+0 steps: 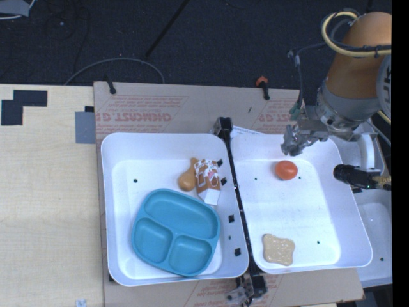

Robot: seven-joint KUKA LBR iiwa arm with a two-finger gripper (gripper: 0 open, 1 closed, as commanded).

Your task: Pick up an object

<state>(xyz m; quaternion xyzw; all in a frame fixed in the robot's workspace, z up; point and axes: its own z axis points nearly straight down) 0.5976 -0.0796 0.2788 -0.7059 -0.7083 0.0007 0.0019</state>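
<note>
Over the far side of the right bin (pixel 358 232), the tool (pixel 294 147) is held just beside the red ball (pixel 286 169), likely so it can be grabbed. Nothing is seen held. How far it is opened cannot be told.

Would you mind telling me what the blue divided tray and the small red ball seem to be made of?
The blue divided tray looks like moulded plastic, matte, with smooth rounded compartments and uniform colour. The small red ball looks like plastic or rubber, slightly glossy, with a faint highlight; it is too small to say which.
</note>
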